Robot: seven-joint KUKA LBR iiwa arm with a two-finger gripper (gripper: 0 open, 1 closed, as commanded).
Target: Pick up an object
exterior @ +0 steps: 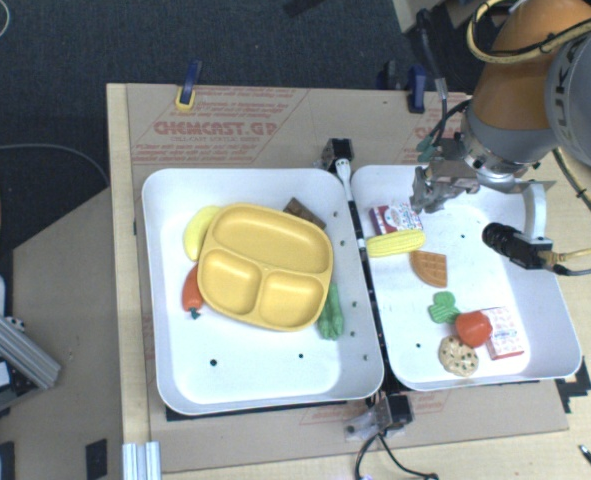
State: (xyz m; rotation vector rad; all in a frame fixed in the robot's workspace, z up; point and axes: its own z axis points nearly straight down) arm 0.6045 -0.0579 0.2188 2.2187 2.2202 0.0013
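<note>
Yellow plastic corn cob (396, 243) just below gripper (427, 196), touching red-and-white packet (393, 217). Light, stiff, slick; best pinched across the middle. Cannot tell fingers' state. Right bin (540, 298).

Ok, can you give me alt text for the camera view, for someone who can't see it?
The gripper hangs over the right bin, above a red-and-white packet and a toy corn cob. That bin also holds a waffle piece, green toy, tomato and cookie. The left bin holds a yellow divided tray.
</note>
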